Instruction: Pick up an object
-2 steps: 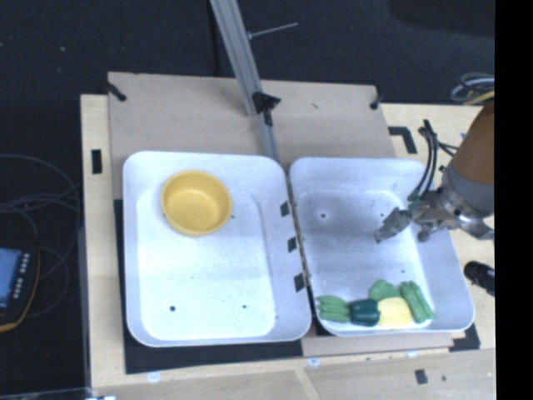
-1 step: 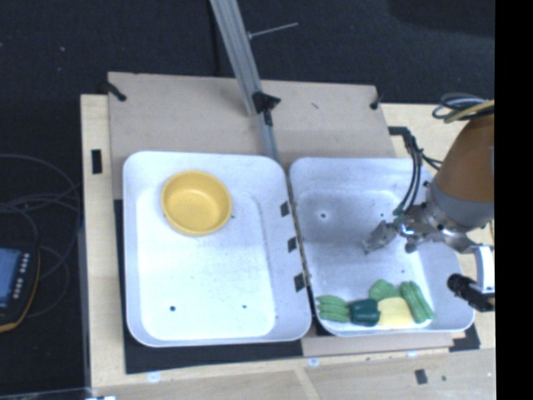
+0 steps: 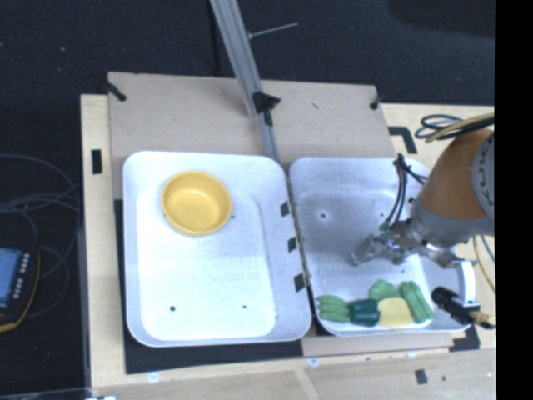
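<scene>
The green and yellow objects [image 3: 379, 307] are lying bunched along the right bin's [image 3: 333, 182] near wall, and the end effector [image 3: 371, 251] is hovering just behind them, seemingly empty, its opening too blurred to tell.

Bench [image 3: 96, 223] with two white bins [image 3: 208, 323]

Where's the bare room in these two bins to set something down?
Left bin: everything below and right of the yellow bowl is bare. Right bin: bare floor along its upper left. Its lower edge is crowded with the green and yellow pieces, with the gripper just above.
</scene>
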